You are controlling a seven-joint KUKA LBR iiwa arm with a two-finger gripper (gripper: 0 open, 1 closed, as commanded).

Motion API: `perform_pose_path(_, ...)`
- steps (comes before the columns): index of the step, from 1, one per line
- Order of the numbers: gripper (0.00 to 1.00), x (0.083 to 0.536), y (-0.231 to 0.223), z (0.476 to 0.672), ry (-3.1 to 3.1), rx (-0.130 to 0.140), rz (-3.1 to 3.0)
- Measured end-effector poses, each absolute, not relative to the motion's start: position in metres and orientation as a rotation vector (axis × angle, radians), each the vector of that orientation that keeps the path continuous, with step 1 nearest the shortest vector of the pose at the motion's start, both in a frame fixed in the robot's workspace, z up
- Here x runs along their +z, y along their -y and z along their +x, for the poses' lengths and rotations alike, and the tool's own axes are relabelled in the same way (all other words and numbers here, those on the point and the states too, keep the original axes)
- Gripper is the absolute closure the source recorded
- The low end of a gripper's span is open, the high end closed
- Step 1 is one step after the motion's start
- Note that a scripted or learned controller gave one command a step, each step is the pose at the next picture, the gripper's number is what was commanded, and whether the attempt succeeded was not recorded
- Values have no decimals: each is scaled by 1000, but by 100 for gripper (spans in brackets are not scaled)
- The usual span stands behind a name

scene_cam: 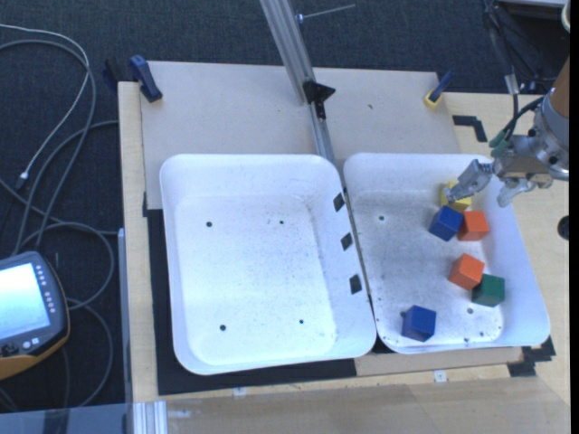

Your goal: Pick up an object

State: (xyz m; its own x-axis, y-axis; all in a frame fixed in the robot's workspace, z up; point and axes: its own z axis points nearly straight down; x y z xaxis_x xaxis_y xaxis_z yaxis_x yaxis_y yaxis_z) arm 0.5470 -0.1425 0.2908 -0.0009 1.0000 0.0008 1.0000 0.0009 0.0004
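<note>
Apparently the blocks were just scattered loose in the right bin [534,287] as pick targets, most of them bunched toward its far right side. Over that bunch hangs the gripper [488,183], fingers spread apart with nothing between them; the yellow block [451,194] lies just beside its left finger, the blue block [445,223] slightly nearer me.

Bins [244,174]: we see 2, white, black-speckled
Blocks: 2 blue [445,223], 2 orange [466,270], 1 green [489,289], 1 yellow [450,193]
</note>
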Motion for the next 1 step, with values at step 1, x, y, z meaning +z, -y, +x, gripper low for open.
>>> perform_pose_path(1, 0, 185, 186, 655, 2224, 2, -2221)
